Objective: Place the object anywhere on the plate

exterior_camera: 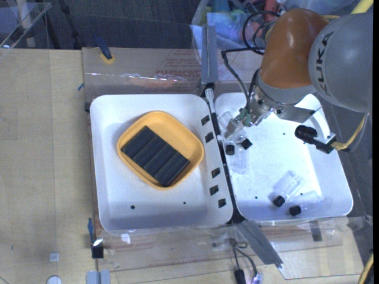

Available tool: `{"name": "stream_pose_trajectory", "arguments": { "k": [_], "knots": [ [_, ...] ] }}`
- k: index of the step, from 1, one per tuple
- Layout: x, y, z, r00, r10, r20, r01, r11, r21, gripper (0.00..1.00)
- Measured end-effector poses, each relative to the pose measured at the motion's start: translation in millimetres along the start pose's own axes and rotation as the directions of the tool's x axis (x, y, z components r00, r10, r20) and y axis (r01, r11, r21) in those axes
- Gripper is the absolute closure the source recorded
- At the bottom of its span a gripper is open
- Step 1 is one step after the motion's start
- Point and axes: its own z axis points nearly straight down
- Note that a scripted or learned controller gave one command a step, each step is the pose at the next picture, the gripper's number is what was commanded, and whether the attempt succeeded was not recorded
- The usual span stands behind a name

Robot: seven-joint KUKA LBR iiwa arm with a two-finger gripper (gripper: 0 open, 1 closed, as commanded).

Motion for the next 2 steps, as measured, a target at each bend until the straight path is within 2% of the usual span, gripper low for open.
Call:
{"name": "stream_pose_trajectory", "arguments": {
  "k": [1, 2],
  "knots": [
    [65.8, 12.2, 0.2, 0.981, -0.192, 0.000, 0.192, 0.981, 0.000, 1.00],
    [65.2, 11.9, 0.2, 0.982, -0.191, 0.000, 0.191, 0.982, 0.000, 0.00]
  ]
}}
